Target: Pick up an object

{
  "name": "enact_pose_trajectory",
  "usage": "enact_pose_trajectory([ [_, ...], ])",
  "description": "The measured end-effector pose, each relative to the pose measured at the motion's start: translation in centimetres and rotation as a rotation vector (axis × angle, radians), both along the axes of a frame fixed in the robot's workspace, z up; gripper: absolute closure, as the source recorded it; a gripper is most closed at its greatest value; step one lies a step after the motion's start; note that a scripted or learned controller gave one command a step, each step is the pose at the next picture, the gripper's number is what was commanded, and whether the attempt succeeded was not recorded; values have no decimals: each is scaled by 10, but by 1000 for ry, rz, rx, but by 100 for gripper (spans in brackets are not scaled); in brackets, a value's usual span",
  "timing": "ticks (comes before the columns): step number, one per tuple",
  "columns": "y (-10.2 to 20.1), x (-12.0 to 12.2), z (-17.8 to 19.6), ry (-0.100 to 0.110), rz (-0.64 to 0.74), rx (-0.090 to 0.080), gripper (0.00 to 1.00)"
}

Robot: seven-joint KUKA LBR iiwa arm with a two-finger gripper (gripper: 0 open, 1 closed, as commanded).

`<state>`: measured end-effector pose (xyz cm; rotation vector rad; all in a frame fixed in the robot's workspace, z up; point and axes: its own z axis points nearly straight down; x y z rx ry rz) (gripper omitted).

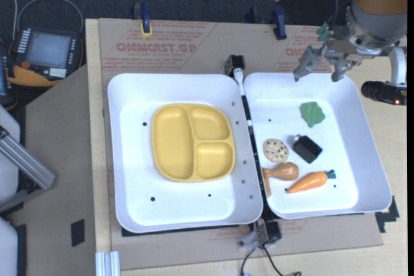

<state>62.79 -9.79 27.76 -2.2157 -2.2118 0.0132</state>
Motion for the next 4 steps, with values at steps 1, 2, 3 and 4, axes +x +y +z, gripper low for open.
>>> enact_pose_trajectory([
  [1, 0, 2, 7, -12, 2, -1, 0],
  [2, 6, -2, -55, -6, 2, 0, 0],
  [3, 1, -12, -110, -5, 1, 0, 0],
  [4, -7, -19, -168, -5, 0, 0, 0],
])
